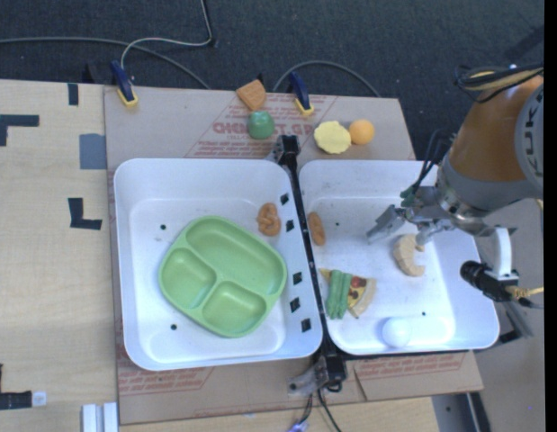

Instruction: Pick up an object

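- Nearest edge, 6 o'clock: a black clip [318, 372] sits where the two bins meet, with cables trailing off below it.
- Right bin [440, 336], near wall: a white egg-shaped lump [397, 331] at about 5 o'clock of that bin.
- Just up and left of it, a pizza slice [357, 292] lies touching a green pod [336, 294], both close to the divider.
- Left bin [134, 268]: a green compartment plate [222, 275] lies flat, filling the middle.
- Middle depth, right bin: a pale bread-like piece [408, 256] lies on the floor at 3 o'clock of the bin.
- End effector [413, 226] hangs directly over that piece; fingers spread wide, one prong reaching to 9 o'clock, nothing between them. Whether the tips touch the piece, cannot tell.
- Arm [494, 151], grey with an orange band, comes in from 3 o'clock.
- By the divider: a brown nugget [269, 218] in the left bin, a second brown piece [316, 229] just across in the right bin.
- Far side, on the cardboard of the worktop [161, 129] beyond the bins, 12 o'clock: a green ball [260, 125], an orange-brown wedge [252, 94] behind it, a yellow lump [332, 137] touching a small orange [362, 132].
- Two blue clamps [125, 86] pin the cardboard's far edge.
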Robot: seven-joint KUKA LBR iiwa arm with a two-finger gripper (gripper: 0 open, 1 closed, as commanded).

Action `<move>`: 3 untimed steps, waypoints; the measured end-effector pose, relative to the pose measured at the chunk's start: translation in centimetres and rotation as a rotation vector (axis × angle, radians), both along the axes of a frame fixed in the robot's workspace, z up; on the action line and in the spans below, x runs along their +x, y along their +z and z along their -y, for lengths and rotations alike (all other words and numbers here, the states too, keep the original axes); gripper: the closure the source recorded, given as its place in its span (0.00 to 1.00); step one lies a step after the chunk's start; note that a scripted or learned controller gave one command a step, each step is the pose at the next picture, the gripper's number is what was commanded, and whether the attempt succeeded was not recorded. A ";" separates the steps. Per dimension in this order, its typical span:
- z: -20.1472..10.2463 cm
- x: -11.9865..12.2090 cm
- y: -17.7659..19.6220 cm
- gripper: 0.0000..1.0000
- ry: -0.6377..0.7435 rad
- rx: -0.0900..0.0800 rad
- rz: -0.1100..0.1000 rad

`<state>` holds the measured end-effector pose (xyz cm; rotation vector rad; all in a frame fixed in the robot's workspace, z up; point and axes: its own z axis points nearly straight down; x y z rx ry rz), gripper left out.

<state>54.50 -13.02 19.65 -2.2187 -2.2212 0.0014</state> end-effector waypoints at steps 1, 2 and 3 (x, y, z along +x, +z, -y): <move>6.4 0.5 -11.0 0.00 -0.001 -0.003 0.006; 6.4 0.5 -10.0 1.00 -0.001 -0.005 0.008; 0.6 1.8 -11.0 1.00 0.001 -0.001 0.006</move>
